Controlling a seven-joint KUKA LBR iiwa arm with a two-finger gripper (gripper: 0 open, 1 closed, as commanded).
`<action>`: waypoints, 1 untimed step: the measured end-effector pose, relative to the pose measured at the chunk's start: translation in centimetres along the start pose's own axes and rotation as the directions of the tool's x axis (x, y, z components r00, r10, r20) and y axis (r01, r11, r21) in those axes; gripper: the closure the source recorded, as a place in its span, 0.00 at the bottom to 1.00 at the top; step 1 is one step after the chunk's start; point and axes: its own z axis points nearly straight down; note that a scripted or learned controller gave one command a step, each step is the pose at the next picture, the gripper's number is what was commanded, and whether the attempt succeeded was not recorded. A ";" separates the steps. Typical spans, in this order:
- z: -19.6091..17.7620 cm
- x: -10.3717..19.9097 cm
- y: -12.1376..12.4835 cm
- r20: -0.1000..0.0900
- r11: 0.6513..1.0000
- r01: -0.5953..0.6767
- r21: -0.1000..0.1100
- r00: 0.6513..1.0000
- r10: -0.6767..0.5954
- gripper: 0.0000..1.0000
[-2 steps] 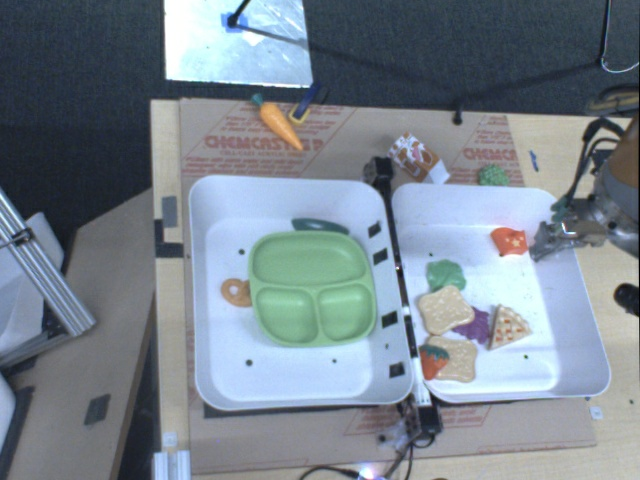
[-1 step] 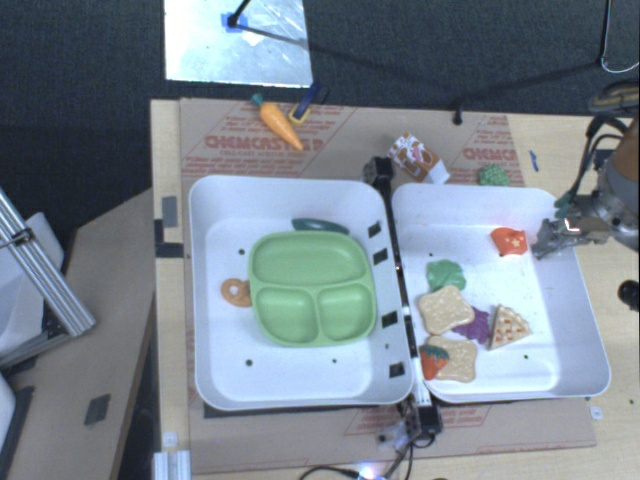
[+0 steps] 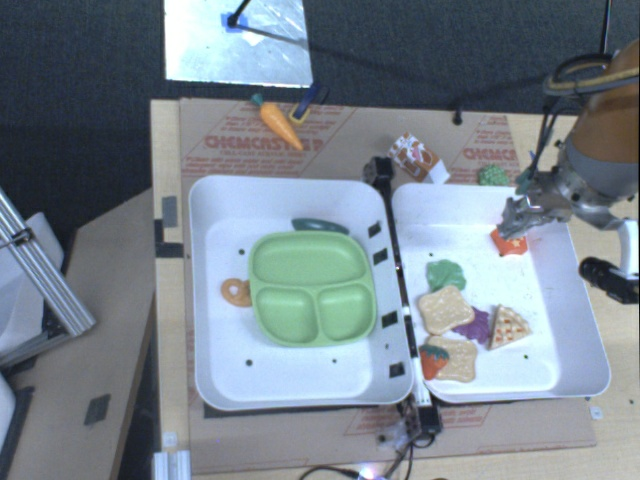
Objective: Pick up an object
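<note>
One metal tool (image 3: 517, 221) over small orange-red block (image 3: 510, 243), grip unclear, glossy white bin (image 3: 570, 363)

A: What's around the setup?

B: Dark carpet (image 3: 90, 78) fills the top and left. A shiny foil-like sheet (image 3: 238, 28) lies on it up top, with a bit of blue tape (image 3: 234, 22) where a dark cable (image 3: 400, 73) runs across.

A: And the bench?

B: Light wood bench (image 3: 165, 138), covered by a cardboard sheet (image 3: 340, 133) with red print. A lower side table (image 3: 95, 298) sits on the left, touching it, with a metal rail (image 3: 40, 268) lying slantwise at the edge. Light's even, no hard shadows.
</note>
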 end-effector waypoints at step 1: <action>0.7 5.1 2.3 -0.001 1.000 0.001 0.001 1.000 -0.001 1.00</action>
